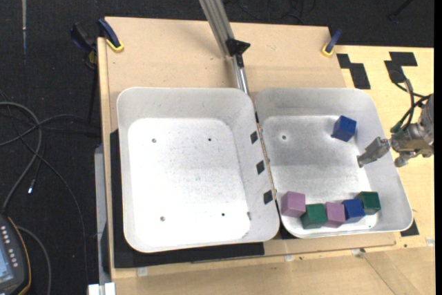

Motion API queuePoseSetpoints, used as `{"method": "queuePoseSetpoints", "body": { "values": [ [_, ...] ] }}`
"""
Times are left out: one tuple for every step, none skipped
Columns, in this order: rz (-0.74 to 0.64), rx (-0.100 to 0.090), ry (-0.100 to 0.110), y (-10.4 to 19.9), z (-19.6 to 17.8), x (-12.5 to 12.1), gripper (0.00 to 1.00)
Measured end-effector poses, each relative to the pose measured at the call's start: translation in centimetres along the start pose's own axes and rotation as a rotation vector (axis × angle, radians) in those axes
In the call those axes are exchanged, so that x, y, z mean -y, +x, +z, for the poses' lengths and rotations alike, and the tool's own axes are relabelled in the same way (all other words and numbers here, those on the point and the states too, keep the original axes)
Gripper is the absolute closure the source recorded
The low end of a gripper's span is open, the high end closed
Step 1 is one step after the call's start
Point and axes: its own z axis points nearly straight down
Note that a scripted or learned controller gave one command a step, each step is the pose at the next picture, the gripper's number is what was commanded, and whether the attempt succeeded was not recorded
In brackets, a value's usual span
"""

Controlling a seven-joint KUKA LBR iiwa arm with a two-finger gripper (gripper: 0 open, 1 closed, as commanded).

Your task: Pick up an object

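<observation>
At right bin's (pixel 387 169) edge: pincer (pixel 388 150) spread wide, holding nothing; best aimed squarely over lone blue cube (pixel 344 128), well apart from clustered cubes (pixel 330 209).

- The gripper (pixel 384 153) is seen at the right edge of the right bin (pixel 304 107), above its rim.
- Its fingers are spread apart, with nothing held between them.
</observation>
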Motion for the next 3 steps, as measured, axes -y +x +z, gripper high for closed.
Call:
{"method": "queuePoseSetpoints", "body": {
  "values": [
    [-0.003,0.001,0.000,1.6,13.0,-3.1,0.00],
    [-0.004,0.001,-0.006,-0.2,12.6,-12.1,0.00],
    [-0.006,0.001,-0.006,1.7,12.6,-16.4,0.00]
  ]
}}
